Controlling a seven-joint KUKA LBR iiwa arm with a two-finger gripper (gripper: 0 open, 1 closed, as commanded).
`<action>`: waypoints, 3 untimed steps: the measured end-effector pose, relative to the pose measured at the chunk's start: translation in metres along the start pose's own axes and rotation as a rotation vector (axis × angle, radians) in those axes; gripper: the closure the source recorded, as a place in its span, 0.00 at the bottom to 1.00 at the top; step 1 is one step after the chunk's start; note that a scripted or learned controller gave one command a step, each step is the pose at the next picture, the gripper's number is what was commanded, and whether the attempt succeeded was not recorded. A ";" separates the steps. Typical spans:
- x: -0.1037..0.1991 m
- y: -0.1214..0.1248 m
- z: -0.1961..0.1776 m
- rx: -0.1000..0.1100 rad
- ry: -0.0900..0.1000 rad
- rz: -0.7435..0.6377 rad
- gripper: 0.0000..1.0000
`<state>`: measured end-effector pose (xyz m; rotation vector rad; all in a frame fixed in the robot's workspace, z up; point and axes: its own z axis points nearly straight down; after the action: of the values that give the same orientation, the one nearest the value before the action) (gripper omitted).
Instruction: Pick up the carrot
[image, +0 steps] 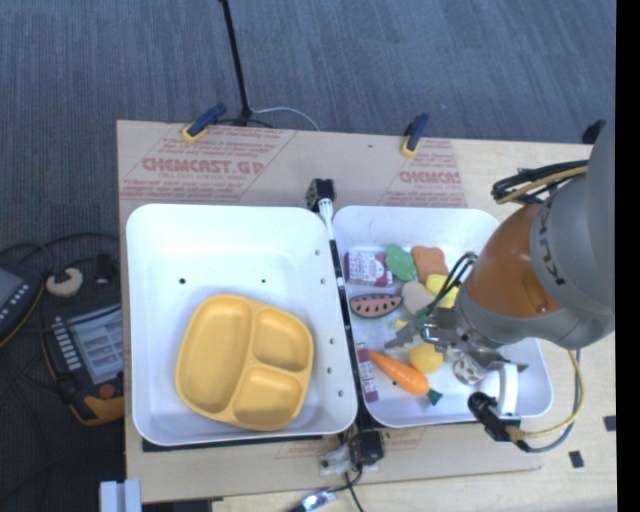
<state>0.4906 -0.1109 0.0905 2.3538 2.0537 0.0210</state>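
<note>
Camera view: end effector (432, 335) low in right bin (530, 400), largely hidden under wrist; open-or-closed state unreadable. Carrot (398, 371) lies free on bin floor, just beside end effector. Neighbouring toys partly covered by arm.

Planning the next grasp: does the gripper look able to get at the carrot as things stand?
Probably yes. The carrot lies bare along the right bin's near edge, nothing on top. The gripper hovers just beside it. A yellow toy crowds its right side and may get nudged.
</note>
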 end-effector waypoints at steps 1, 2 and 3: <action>-0.002 0.000 -0.010 0.003 -0.002 0.001 1.00; 0.007 0.000 -0.003 -0.006 -0.009 -0.013 1.00; 0.011 -0.001 -0.002 -0.006 -0.007 0.218 1.00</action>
<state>0.4910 -0.1002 0.0926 2.5570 1.7806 0.0223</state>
